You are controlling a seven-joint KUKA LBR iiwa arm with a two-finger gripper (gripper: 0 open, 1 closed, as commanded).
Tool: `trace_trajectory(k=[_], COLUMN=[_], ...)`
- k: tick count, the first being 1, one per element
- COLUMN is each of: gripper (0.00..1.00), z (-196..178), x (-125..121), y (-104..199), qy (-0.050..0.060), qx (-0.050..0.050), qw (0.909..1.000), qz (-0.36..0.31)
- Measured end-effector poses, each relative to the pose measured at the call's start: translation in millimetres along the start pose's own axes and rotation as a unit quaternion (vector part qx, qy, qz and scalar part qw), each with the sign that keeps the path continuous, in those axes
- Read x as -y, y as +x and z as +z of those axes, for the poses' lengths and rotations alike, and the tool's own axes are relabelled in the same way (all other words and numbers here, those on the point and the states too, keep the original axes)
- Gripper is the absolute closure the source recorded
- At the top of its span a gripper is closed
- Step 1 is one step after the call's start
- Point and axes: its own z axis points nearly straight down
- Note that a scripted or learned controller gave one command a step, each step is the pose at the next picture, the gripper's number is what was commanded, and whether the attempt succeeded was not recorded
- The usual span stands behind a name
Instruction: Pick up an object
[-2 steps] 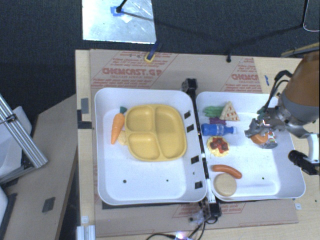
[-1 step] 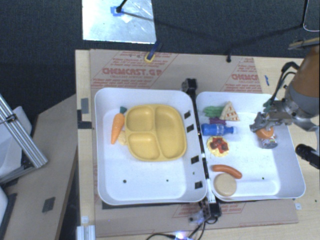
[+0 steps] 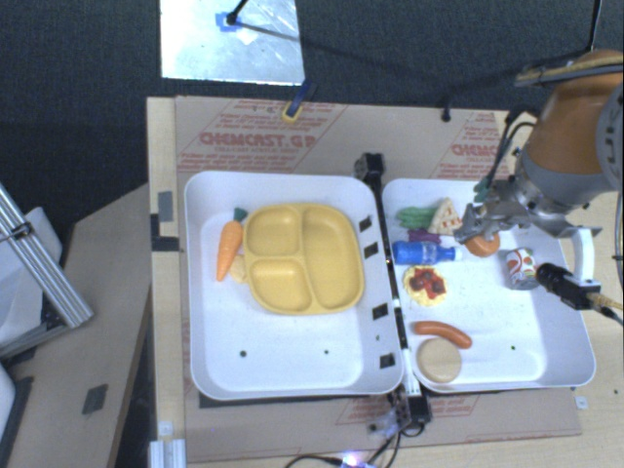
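camera view looks down on two shallow white bins side by side; the gripper [image 3: 476, 224] hangs low in the right bin [image 3: 570, 359], at its upper part, right beside a small round orange piece [image 3: 483, 245] – touching or a hair apart, i cannot tell, and whether it is open, closed or clamped on anything i cannot tell either.

the pickable things crowd that corner: a pale wedge like a sandwich or pizza slice [image 3: 446, 215], green leafy pieces [image 3: 416, 217], a purple strip [image 3: 422, 235] under them, a blue bottle [image 3: 423, 253] lying on its side; lower down sit a flat red-and-yellow piece [image 3: 426, 283], a sausage [image 3: 443, 333] and a tan disc [image 3: 439, 362], each well apart from the rest; a small patterned cup or can [image 3: 519, 268] stands near the right wall.

my worry is the crowding – a closing grip here could catch the wedge or nudge the bottle, which looks likely to roll; the orange piece looks smooth and rounded, so it may squirt out sideways; the black cabled fitting [image 3: 563, 284] near the wall could snag.

everything looks like glossy moulded toy plastic; the left bin [image 3: 210, 359] holds a yellow divided plate [image 3: 297, 258] with soft rounded corners, and a tapered carrot [image 3: 227, 247] just beside its left edge.
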Motion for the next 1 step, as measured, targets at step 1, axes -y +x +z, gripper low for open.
trace_trajectory(k=[1], gripper=[1.00], z=[-18.0], x=[-27.0], y=[33.0], qy=[-0.001], qx=[0.000], qw=[1.0000], qz=[0.001])
